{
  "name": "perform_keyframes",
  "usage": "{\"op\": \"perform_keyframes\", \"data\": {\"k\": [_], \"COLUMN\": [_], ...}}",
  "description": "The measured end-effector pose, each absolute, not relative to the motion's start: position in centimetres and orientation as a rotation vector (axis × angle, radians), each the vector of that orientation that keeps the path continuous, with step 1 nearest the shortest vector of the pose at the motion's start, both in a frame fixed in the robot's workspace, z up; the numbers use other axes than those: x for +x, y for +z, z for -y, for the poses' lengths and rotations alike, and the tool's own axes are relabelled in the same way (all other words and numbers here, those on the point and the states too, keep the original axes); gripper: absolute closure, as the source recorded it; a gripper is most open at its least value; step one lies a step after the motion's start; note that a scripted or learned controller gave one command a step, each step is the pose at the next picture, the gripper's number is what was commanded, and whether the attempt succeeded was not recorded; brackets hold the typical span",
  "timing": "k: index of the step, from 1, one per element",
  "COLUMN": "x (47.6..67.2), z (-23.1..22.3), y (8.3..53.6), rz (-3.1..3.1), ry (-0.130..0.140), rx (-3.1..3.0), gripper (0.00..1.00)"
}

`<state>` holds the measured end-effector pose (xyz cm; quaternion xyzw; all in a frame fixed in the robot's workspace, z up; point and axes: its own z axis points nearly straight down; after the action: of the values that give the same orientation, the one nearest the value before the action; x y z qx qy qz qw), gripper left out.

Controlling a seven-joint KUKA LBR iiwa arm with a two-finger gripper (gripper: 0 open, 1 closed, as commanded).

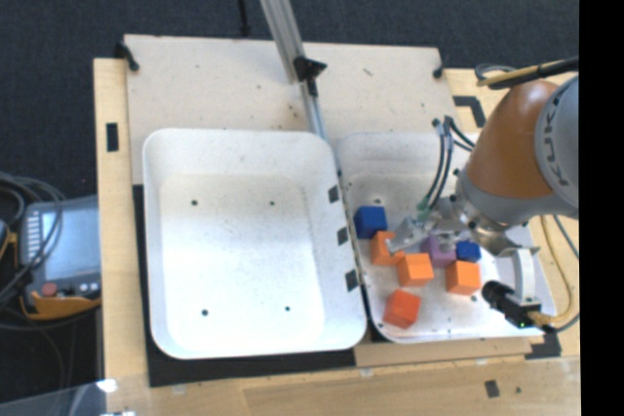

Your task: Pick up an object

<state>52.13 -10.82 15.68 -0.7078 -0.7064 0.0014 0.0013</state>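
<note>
Right bin (pixel 390 161): 4 orange blocks (pixel 402 308), 2 blue (pixel 370 220), perhaps 1 purple (pixel 442 253); gripper (pixel 421 234) state unclear.

**Arm low over the right bin's blocks**

Two white bins sit side by side on the bench (pixel 112 209). The left bin (pixel 175 161) shows only bare, speckled floor. In the right bin (pixel 390 156), blocks cluster toward the near half: a blue block (pixel 370 220) close to the dividing edge, orange blocks at (pixel 382 248), (pixel 417 269) and (pixel 463 278), a red-orange one (pixel 402 309) nearest the front rim, a small blue block (pixel 468 251) and a purple piece (pixel 442 253) (partly hidden). The gripper (pixel 421 234) hangs just above this cluster, under the arm's orange band (pixel 512 141)
</note>
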Motion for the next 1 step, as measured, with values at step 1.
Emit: {"op": "perform_keyframes", "data": {"k": [1], "x": [53.45], "z": [11.50], "y": [12.33], "rz": [2.242], "ry": [-0.031], "rx": [-2.243], "gripper": [0.00]}}
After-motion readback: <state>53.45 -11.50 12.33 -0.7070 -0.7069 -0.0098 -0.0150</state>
